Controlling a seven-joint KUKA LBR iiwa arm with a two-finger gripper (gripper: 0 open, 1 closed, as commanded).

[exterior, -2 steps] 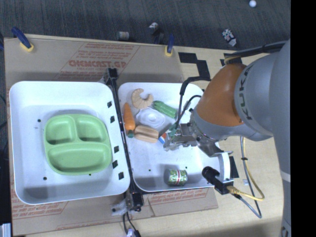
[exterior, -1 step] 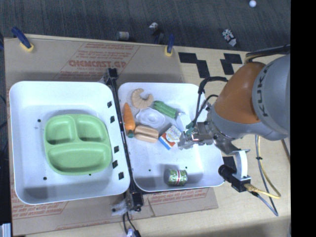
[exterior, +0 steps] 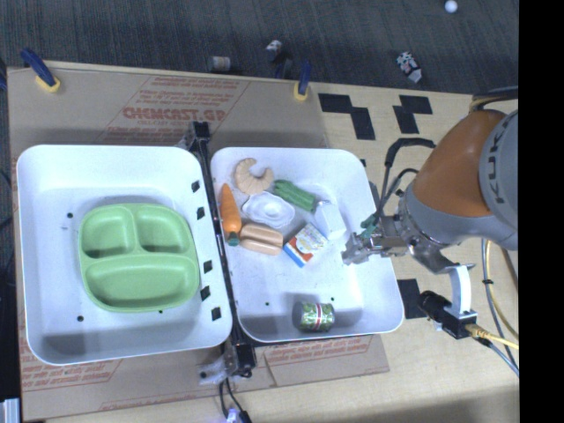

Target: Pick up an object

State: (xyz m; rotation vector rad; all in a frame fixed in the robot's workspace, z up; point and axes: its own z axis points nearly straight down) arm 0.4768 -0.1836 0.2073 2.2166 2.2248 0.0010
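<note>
— What's in the right bin (exterior: 374,311)?

— I see a toy carrot (exterior: 230,213), a hot dog bun (exterior: 262,238), a croissant (exterior: 250,175), a green pod (exterior: 294,195), a small carton (exterior: 303,246), clear wrapping (exterior: 268,209) and, near the front wall, a green can (exterior: 315,315) on its side.

— And the tool?

— My tool (exterior: 359,248) sits low over that bin's right edge. I cannot tell how its grip stands.

— The left bin (exterior: 44,324)?

— It holds a green divided plate (exterior: 137,256).

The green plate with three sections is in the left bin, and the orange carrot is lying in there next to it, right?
Not quite. The orange carrot is in the right white bin, along its left wall, as the camera view shows. The green three-section plate really is in the left white bin.
</note>
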